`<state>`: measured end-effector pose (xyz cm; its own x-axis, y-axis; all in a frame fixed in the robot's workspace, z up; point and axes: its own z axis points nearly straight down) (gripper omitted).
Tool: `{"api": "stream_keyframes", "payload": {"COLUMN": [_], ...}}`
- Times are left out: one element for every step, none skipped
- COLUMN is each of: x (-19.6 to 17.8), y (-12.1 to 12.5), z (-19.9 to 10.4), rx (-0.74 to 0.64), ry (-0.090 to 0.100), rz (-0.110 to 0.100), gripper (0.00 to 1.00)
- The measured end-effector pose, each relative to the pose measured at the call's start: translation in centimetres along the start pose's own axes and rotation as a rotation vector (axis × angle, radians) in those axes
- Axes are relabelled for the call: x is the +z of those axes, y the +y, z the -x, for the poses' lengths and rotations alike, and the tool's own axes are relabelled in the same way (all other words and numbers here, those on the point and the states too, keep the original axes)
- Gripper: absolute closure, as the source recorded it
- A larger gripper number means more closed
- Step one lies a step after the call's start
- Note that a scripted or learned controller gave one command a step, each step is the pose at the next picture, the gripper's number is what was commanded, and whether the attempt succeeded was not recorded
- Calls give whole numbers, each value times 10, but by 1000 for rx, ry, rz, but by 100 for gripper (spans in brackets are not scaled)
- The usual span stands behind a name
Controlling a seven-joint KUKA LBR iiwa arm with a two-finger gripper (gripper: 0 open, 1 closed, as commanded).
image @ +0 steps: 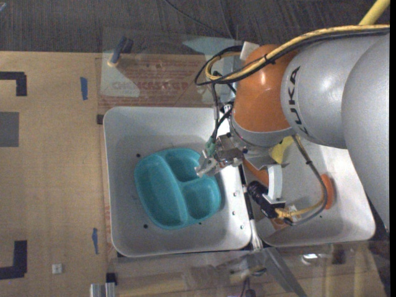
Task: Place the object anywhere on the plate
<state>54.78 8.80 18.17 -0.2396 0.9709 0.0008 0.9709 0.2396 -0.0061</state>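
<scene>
Plate: teal divided plate lying in the left bin, three compartments, toward the bin's right wall.
Arm: grey with orange band, reaching in from the right and covering most of the right bin.
Claw: the claw hangs over the plate's right rim, at the upper right compartment. Whether it is spread or pressed together I cannot tell; the metal parts blur into each other at this slant.
Object: not identified with confidence. Yellow and orange patches show in the right bin under the arm, but they may be cable or hardware. Nothing can be made out between the claw's tips, so no hold is claimed.
Step in hand (judgement): claw is positioned for a release over the plate, if it carries anything.
How to do it well: centre over a compartment floor and not the rim or a dividing ridge, since a thing dropped on a ridge could tip or roll off. Come low before letting go. Lift straight up afterward to avoid catching the plate edge.
Risk: claw sits close to the rim beside the bin wall; a release here could fall off the plate.
</scene>
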Motion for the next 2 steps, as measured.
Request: {"api": "stream_keyframes", "payload": {"x": [-12,-12], "y": [-9,-9], "z": [-64,-63], "rx": [-69,-67], "ry": [-1,-1], "rz": [0,1], "gripper": [100,0]}}
